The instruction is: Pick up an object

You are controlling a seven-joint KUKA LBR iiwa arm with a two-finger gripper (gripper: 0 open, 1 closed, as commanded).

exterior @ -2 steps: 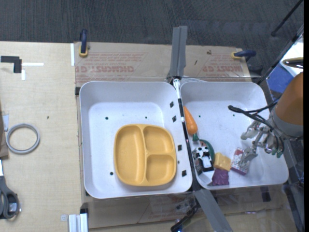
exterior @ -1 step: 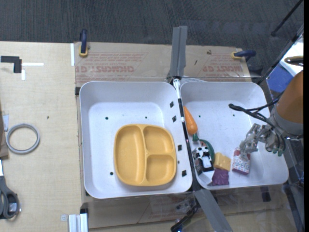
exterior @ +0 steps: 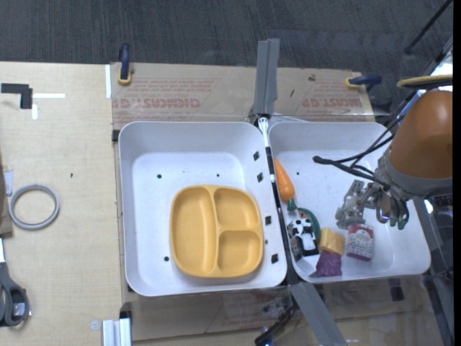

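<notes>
- Your gripper hung over the right bin, fingers pointing down; whether they stood open or closed, you could not tell from this slant, and nothing showed held between them.
- Nearest, just below the tool and perhaps touching it: a small red-and-white packet, flat-looking, printed face up. My judgement: the likeliest pick. Drop straight onto it and centre the jaws across its narrow side, since a flat thing on a bin floor slips easily.
- Next out, to the tool's left: a yellow block leaning on a purple lump. They touched, so a grab there risked dragging both.
- Farther left, against the dividing wall: a black-and-white toy with a green ring-like piece beside it, and an orange carrot above them. Wall crowding would hamper the fingers.
- Farthest: the left bin held a yellow divided plate, well apart from the tool.
</notes>
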